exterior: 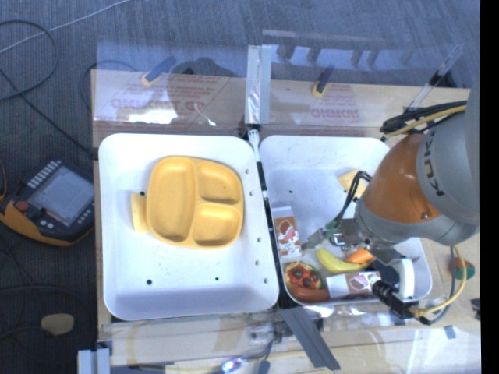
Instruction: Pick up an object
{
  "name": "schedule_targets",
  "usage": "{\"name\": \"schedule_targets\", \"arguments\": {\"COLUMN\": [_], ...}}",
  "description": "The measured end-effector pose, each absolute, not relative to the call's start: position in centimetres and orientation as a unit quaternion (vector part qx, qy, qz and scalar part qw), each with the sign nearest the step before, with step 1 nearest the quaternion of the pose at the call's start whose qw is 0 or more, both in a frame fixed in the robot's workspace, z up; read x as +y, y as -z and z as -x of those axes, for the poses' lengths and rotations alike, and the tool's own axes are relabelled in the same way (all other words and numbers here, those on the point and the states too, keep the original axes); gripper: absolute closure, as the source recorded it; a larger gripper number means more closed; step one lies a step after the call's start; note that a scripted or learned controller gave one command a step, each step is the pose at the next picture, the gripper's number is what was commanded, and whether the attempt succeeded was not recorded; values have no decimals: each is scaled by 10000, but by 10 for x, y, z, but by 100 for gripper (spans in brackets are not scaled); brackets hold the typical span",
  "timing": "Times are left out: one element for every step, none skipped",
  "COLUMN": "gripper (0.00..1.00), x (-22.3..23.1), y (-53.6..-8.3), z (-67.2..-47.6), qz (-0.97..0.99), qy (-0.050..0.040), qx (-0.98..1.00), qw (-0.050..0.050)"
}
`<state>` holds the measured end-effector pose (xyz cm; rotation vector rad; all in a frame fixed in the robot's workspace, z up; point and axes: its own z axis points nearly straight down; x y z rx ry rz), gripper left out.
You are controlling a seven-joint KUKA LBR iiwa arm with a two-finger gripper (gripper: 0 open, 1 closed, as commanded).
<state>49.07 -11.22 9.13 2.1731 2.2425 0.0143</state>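
My gripper (337, 232) hangs low over the front half of the right bin (312, 170), below the grey arm with its orange band (394, 185). Just under it lies a yellow banana (337, 262) with a small orange piece (361, 255) beside it. In front of these a brown bottle (360, 284) with a white cap lies on its side. A red, strawberry-like item (304, 280) sits at the bin's front left corner. A small printed packet (288, 236) rests against the bin's left wall. The arm partly hides a yellow object (348, 181).
The left bin (117, 287) holds a yellow divided plate (193, 201) with a flat yellow piece (138, 213) sticking out from under its left edge. A handheld control pendant (54, 201) lies on the floor at the left. Cardboard and clear plastic line the back of the bench.
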Motion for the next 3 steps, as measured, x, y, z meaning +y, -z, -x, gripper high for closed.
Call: {"name": "schedule_targets", "arguments": {"gripper": [100, 100, 0], "x": [-111, -87, -87], "y": [-100, -183, -183], "z": [-491, -551, -551], "qz": [-6954, -7067, -7068], "qy": [-50, 21, 24], "qx": [7186, 7075, 7074], "qw": [78, 5, 5]}}
